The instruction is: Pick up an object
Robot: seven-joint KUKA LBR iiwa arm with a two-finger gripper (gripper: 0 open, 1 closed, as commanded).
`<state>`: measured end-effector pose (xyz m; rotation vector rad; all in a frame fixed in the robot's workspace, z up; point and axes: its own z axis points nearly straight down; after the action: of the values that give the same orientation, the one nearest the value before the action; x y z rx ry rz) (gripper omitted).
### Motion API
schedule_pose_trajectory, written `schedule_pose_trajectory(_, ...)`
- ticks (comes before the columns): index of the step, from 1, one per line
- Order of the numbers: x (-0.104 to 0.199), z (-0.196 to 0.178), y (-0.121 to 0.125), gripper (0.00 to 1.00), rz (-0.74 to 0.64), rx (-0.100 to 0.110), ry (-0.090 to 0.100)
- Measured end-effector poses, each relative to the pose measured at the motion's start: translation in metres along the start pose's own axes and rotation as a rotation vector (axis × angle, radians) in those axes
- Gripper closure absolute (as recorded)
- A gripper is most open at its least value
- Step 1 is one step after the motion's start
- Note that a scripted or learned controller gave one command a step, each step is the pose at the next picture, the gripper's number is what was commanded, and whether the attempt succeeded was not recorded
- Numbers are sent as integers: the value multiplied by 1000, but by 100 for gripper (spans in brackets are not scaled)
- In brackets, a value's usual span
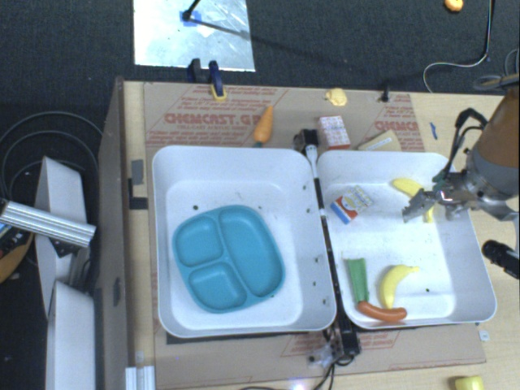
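- A dark carpeted floor (pixel 73 31) surrounds the bench.
- The bench top (pixel 227 112) is tan board printed with red lettering.
- A shiny silver sheet (pixel 195 23) lies on the floor beyond the bench.
- A black cable (pixel 24 140) loops at left, beside a white panel (pixel 61 193).

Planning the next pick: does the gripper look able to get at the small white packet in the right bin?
Probably yes. The packet lies alone on bare bin floor, left of the gripper, with nothing between them.
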<state>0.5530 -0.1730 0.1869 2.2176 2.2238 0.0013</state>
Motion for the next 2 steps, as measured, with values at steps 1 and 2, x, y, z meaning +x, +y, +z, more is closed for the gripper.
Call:
schedule_pose_trajectory(1,46,50,-64,0,0,9,5)
schedule_pose_trajectory(2,69,97,-66,0,0,0,1)
